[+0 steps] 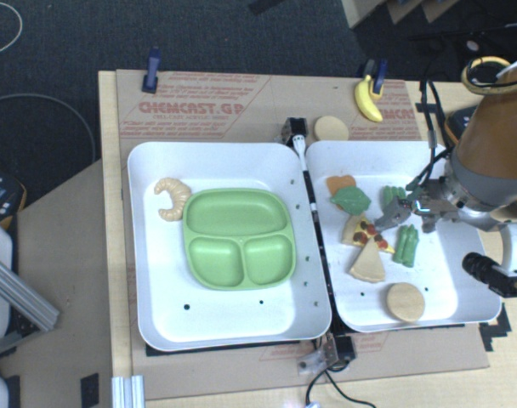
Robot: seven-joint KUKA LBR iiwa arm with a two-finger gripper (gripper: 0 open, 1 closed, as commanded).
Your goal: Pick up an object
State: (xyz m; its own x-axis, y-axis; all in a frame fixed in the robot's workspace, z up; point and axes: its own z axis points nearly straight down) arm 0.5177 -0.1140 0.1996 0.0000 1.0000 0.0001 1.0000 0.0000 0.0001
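Two bins sit on the bench, and we start at the jaws [400,213], low inside the right bin [437,313]; they are dark and small against the toys, and we cannot tell whether they are spread or pressed together. We see no object clearly between them, so we judge nothing is picked up yet. Taking the pizza slice [366,232] as our landmark: the jaws hover just right of it, the green pickle-like piece [406,246] lies right of it and slightly lower, the green leafy piece [353,200] sits just above it with an orange piece [340,183] beyond that, the pale wedge [368,265] lies just below it, and the round tan cookie [405,302] lies further below and to the right. Far left of it, in the left bin [156,313], rest the green divided plate [239,238] and the croissant [172,198]. Above it, outside the bins, lies a banana [368,100]. We think the approach is under way; closing on a piece and lifting remain.
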